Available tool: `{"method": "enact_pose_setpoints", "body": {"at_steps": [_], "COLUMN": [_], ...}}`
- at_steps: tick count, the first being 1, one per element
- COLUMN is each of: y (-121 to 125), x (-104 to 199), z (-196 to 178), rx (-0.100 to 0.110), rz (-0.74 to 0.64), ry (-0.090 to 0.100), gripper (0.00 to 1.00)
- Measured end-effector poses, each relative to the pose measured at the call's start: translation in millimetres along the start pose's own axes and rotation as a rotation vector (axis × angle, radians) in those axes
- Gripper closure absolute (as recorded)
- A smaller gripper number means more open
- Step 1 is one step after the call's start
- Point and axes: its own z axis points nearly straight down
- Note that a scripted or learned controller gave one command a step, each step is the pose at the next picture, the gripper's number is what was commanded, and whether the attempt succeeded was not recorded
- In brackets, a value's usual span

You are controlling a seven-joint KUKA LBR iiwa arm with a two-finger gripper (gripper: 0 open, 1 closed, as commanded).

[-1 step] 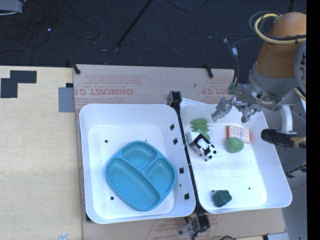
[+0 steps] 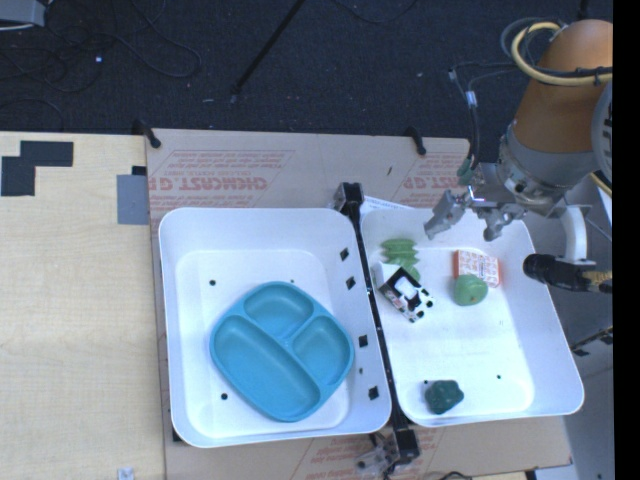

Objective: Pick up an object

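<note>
My gripper [image 2: 468, 221] hangs open above the far edge of the right bin [image 2: 545, 363], with nothing between its fingers. Below it in that bin lie a red and white packet [image 2: 475, 266] and a light green ball [image 2: 469, 290] side by side. Further left are a flat green leafy piece [image 2: 399, 251] and a black and white toy [image 2: 406, 296]. A dark teal lump [image 2: 443, 396] rests near the bin's front edge.
The left bin [image 2: 190, 268] holds a blue divided plate [image 2: 282, 349]. A black divider [image 2: 366, 298] runs between the two bins. Cardboard lies under both bins, and a wooden bench top stretches to the left.
</note>
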Motion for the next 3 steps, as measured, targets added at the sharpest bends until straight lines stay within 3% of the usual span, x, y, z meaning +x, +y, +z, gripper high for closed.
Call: {"method": "enact_pose_setpoints", "body": {"at_steps": [1, 2, 3], "y": [-8.3, -1.5, 3.8], "x": [3.4, 0.6, 1.0], "z": [60.7, 110.5, 148.9], "rx": [0.004, 0.004, -0.011], "rz": [0.000, 0.001, 0.002], "ry": [0.001, 0.001, 0.001], "gripper": [0.00, 0.00, 0.00]}}
